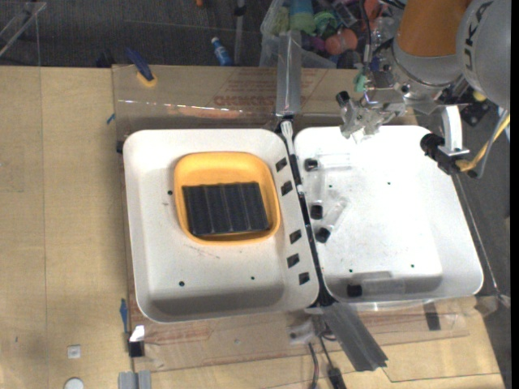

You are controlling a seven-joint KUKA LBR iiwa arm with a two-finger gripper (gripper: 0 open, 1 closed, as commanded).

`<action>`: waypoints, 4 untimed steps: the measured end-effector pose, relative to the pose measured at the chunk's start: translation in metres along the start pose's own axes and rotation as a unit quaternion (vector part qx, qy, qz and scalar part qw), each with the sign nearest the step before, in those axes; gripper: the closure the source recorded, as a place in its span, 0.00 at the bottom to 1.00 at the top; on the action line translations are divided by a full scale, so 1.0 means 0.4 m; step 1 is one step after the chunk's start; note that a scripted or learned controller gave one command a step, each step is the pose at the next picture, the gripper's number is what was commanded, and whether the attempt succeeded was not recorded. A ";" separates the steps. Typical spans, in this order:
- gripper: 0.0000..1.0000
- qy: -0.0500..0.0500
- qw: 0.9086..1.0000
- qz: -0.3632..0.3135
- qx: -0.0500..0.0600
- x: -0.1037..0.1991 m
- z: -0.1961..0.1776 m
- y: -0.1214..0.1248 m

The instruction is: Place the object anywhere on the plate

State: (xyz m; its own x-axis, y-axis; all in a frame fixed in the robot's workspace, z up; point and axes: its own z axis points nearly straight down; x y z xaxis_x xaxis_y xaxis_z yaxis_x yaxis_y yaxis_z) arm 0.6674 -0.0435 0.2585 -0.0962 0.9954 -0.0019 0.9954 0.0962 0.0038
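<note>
Two bins on bench. Dark slab already on yellow plate, left bin. Gripper over right bin's far edge; grip state can't tell. Next: prob. retreat.

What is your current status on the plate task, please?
Gripper hovering above right bin's far edge, nothing visibly between fingers. Yellow plate in left bin, dark ribbed block resting on it. No obstruction seen.
</note>
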 end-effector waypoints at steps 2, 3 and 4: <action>1.00 0.000 0.993 -0.121 0.000 0.006 -0.015 0.001; 1.00 0.001 0.983 -0.183 0.002 0.014 0.006 0.000; 1.00 0.001 0.988 -0.157 0.000 -0.007 -0.077 0.000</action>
State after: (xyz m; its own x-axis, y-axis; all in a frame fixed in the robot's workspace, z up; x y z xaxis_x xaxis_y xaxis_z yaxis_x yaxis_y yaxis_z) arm 0.6675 -0.0462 0.2892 -0.4006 0.9162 -0.0020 0.9162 0.4006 0.0039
